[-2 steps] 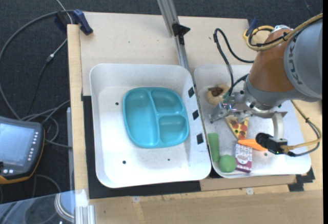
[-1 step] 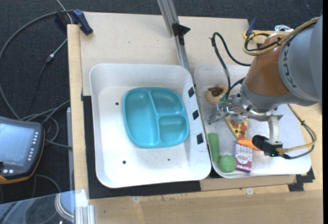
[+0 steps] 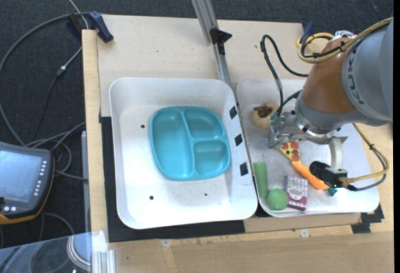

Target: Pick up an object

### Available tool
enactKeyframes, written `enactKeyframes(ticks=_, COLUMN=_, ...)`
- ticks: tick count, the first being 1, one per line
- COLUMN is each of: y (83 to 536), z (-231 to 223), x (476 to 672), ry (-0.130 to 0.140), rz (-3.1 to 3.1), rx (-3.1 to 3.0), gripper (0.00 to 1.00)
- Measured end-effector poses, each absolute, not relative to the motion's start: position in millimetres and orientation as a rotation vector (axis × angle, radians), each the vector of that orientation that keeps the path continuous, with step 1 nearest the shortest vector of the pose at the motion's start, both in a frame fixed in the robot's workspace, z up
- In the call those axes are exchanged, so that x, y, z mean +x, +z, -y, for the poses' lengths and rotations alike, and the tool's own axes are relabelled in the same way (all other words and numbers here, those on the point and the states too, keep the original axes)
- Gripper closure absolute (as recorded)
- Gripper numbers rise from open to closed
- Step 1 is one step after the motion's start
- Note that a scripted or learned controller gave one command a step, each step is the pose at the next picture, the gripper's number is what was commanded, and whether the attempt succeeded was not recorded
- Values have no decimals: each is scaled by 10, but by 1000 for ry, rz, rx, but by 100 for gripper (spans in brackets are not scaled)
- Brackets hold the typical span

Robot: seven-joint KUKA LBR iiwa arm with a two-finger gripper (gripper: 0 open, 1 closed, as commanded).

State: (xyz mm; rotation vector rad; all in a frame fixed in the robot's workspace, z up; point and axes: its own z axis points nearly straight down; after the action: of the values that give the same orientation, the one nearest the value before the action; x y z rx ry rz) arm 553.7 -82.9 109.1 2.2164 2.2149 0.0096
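Gripper point(image 3: 284, 138) of mine sits low in the right bin point(image 3: 365, 147), just above the pizza slice point(image 3: 290, 152); finger state cannot be determined.

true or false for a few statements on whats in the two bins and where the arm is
1. A blue divided plate lies in the left bin. True.
2. The arm hangs over the left bin. False: it is over the right bin.
3. A green ball sits near the right bin's front edge. True.
4. The carrot lies on the blue plate. False: it is in the right bin.
5. The pizza slice is in the right bin, just below the gripper. True.
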Motion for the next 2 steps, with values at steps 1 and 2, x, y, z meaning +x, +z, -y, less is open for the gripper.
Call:
enactKeyframes(ticks=1, y=1733, z=800, x=5564, ry=8, rz=-2219, rx=2215, gripper=100)
enactKeyframes(ticks=2, y=2326, z=806, x=5490, ry=8, rz=-2219, rx=2215, gripper=100)
